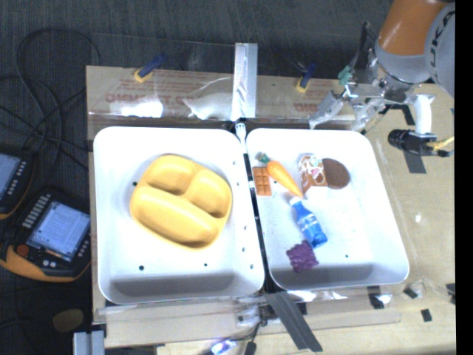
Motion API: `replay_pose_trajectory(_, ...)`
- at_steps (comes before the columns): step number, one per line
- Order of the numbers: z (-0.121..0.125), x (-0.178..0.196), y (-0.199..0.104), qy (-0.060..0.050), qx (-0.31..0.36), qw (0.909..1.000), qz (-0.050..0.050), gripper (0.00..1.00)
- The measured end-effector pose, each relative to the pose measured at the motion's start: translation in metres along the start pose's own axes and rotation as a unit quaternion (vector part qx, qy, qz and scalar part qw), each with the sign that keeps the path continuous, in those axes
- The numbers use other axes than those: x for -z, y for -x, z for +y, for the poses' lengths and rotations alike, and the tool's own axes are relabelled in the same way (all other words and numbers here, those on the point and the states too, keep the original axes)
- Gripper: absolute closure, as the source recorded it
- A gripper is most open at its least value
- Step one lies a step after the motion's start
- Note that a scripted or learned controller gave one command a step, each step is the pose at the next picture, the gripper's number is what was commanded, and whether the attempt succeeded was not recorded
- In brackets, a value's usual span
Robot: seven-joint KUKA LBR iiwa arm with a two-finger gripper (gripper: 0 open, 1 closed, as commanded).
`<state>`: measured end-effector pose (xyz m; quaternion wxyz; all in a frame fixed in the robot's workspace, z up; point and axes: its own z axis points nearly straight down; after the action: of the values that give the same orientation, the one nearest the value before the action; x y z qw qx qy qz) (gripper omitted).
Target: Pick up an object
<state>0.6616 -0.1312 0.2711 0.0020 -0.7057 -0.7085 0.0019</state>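
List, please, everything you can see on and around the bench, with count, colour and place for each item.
bins: two, white, side by side on the bench
bread-shaped toy: one, yellow, left bin
carrot: one, orange, right bin, upper left
round piece: one, brown, right bin, upper middle
bottle: one, blue, right bin, centre
grape cluster: one, purple, right bin, near front
pendant: one, orange and black, floor at left
arm: one, grey and orange, upper right
claw: one, above right bin's far rim

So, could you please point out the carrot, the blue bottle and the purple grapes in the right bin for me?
carrot (pixel 283 177), camera view, middle of its orange body.
blue bottle (pixel 308 223), camera view, middle of its blue body.
purple grapes (pixel 301 257), camera view, centre of the bunch.
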Motion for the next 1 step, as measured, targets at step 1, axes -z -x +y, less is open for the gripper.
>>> replay_pose_trajectory(1,-0.033,-0.144,-0.0282,0.007,-0.051,0.9987,-0.002,0.0)
